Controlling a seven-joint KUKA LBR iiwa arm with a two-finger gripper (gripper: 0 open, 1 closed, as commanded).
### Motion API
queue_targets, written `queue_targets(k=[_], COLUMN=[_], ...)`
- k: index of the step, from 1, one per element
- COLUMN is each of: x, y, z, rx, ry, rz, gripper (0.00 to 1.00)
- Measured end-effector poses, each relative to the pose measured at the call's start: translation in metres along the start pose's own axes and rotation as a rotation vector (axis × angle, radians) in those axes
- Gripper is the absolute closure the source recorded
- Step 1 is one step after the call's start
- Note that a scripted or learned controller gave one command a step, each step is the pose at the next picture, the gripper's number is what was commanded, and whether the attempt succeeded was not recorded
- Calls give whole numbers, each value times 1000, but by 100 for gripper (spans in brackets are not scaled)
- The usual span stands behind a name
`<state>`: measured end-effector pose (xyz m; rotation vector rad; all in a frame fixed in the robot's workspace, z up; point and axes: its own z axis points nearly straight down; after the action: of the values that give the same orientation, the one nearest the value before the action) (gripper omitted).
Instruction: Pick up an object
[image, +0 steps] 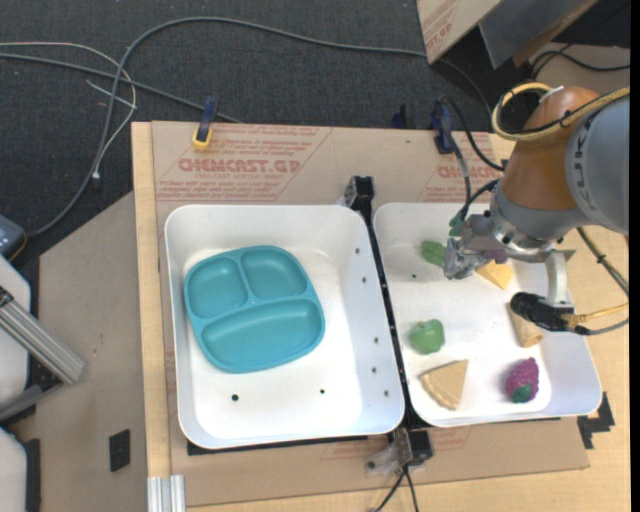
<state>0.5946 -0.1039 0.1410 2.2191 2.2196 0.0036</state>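
Note:
My gripper (458, 262) is down in the far part of the right bin (560, 400), right beside a small green piece (433, 252) on its left. A yellow cheese-like wedge (493, 273) lies just right of it. Nearer the front of that bin lie a green pepper (428, 337), a tan sandwich wedge (446, 383) and a purple bunch of grapes (521, 380). Another tan piece (526, 330) sits partly under a black cable end. The arm hides the fingertips.
The left bin (200, 400) holds a teal divided plate (254, 306). A black divider clamp (358, 190) sits between the bins at the back. The grey arm with its orange band (545, 160) reaches in from the right, over the right bin's far corner.

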Motion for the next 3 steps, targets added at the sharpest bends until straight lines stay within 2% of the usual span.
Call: queue_targets(k=[2, 3], x=[-13, 33], y=[17, 0], z=[-108, -100], rx=[-3, 8], ry=[-1, 3], rz=[-1, -4], gripper=[100, 100])
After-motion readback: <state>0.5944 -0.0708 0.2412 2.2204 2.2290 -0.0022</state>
